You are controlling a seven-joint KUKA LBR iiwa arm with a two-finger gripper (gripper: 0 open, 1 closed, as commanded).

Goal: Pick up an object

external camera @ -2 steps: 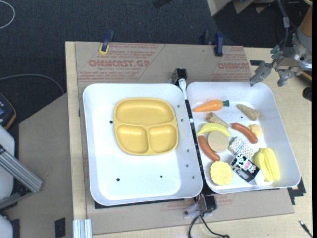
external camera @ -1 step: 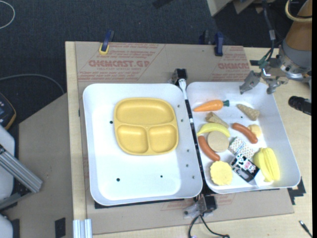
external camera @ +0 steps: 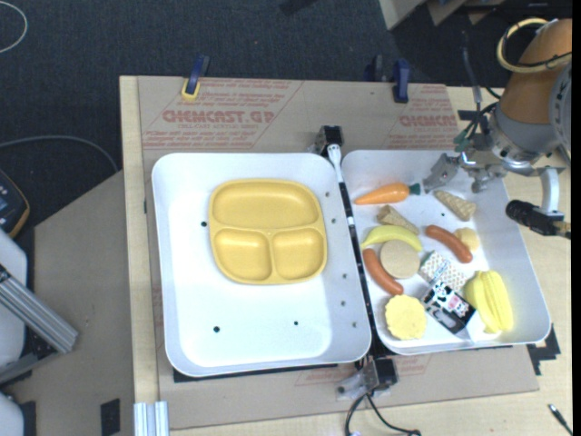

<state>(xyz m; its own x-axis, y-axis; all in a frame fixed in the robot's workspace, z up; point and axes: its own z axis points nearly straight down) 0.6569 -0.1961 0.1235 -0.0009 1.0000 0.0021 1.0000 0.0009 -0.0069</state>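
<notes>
The right bin [external camera: 531, 271] holds several toy foods: an orange carrot [external camera: 381, 193], a banana [external camera: 392, 236], two red sausages [external camera: 382, 272] [external camera: 449, 242], a corn cob [external camera: 490, 301], a yellow round slice [external camera: 405, 316], a black-and-white carton [external camera: 450, 306] and a beige wedge [external camera: 455, 204]. My gripper [external camera: 459, 173] hangs over the back of this bin, just above the beige wedge and right of the carrot's green tip. Its fingers stand apart and open, with nothing between them.
The left bin [external camera: 182, 271] carries a yellow three-compartment plate [external camera: 269, 230]. A black divider [external camera: 345, 216] runs between the bins. The grey arm with its orange band [external camera: 536, 57] enters from the upper right. Clamps sit on the bench's back edge.
</notes>
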